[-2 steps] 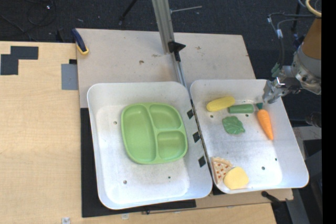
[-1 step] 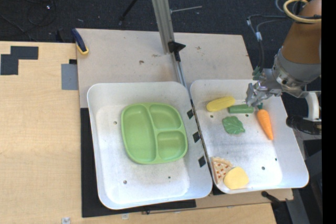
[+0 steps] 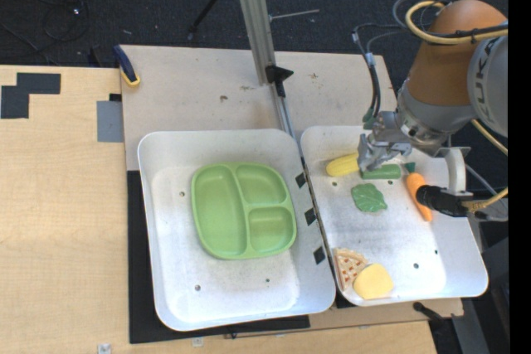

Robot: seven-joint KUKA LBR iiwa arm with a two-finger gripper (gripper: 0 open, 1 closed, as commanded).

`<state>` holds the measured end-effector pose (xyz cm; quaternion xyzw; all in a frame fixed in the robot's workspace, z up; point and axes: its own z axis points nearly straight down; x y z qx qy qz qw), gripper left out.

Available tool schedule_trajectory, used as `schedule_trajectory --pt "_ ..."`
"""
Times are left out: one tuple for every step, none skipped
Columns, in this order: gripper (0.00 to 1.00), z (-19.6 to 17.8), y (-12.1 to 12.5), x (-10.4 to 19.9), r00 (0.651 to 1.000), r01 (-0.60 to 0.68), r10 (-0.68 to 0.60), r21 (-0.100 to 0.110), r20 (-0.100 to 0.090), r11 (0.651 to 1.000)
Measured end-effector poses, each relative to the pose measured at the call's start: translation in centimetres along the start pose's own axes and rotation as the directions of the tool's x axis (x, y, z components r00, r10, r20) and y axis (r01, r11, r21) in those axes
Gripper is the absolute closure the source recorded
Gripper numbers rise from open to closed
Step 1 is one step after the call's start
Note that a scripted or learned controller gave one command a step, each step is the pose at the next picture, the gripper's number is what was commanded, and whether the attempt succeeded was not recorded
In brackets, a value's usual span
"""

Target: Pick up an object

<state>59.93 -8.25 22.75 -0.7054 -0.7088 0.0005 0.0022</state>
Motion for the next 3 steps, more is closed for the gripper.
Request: schedule_trajectory --pt "1.00 0.9 1.5 5.0 1.000 0.000 0.000 -0.002 0.001 1.000" --pt "1.00 0.9 1.1 10.3 1.000 0.000 0.000 0.001 0.001 1.000" --pt "1.00 -0.4 2.6 15.2 1.000 0.000 0.000 -0.003 0.001 1.000"
